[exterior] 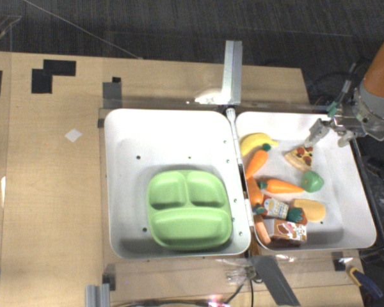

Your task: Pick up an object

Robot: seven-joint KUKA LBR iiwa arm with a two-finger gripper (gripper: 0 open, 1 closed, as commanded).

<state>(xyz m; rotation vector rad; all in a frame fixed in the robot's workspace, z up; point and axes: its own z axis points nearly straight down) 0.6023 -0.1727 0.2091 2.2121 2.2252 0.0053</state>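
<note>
The right bin (352, 197) holds several toy foods. A yellow banana (255, 142) lies at its upper left, with a carrot (256, 162) just below it. A pizza slice (301, 157) rests near the middle top. Below it lie a second carrot (283, 186) and a green round piece (312, 181). A small juice carton (276, 208), a tan piece (311, 210) and a brown box (288, 231) sit near the front. My gripper (330, 135) hangs over the bin's upper right corner, just up and right of the pizza slice. It is open with nothing between its fingers.
The left bin (125, 171) holds a green divided tray (189, 208). A metal post (233, 72) stands behind the wall where the two bins meet. The arm's orange band (381, 75) is at the right edge.
</note>
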